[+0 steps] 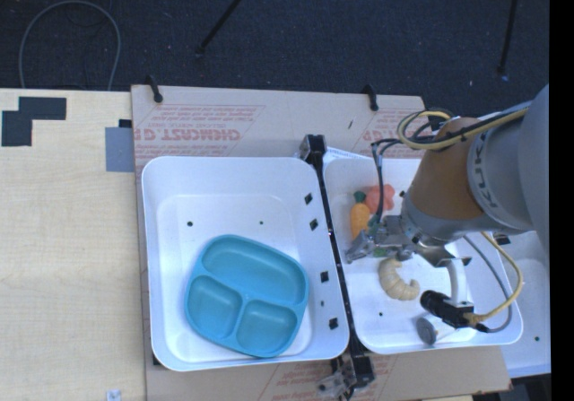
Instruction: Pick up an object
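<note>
Hovering arm (466, 184) over right bin (502, 327), croissant (397, 279) below, blue tray (247, 294) left

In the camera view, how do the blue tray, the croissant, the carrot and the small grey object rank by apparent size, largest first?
1. blue tray
2. croissant
3. carrot, partly hidden by the arm, so unsure against the croissant
4. small grey object

Two bins (161, 211), one blue tray (247, 294)
</note>
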Controlling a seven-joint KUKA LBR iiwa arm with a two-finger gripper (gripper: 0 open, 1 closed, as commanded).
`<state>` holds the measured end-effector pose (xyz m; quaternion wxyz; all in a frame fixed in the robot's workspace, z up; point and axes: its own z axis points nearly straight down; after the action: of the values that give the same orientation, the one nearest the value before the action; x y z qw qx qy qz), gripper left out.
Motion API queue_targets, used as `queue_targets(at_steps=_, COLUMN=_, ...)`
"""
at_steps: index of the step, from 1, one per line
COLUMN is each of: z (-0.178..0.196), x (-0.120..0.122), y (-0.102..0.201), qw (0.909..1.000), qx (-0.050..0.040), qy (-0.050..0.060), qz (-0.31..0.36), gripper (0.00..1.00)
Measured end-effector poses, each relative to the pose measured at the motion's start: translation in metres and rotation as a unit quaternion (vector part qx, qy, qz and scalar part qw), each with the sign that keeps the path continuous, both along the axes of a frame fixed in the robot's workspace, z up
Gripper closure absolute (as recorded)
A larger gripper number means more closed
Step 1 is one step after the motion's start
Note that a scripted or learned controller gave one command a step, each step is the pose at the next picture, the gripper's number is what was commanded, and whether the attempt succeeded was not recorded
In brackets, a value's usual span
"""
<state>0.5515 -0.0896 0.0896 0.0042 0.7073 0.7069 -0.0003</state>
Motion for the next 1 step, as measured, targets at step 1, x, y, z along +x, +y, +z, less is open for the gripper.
queue_targets(at_steps=1, z=0.0084, x=-0.0022, y=0.0012, qw=1.0000, qx=0.0037, qy=0.005, qz=-0.003, gripper=1.00)
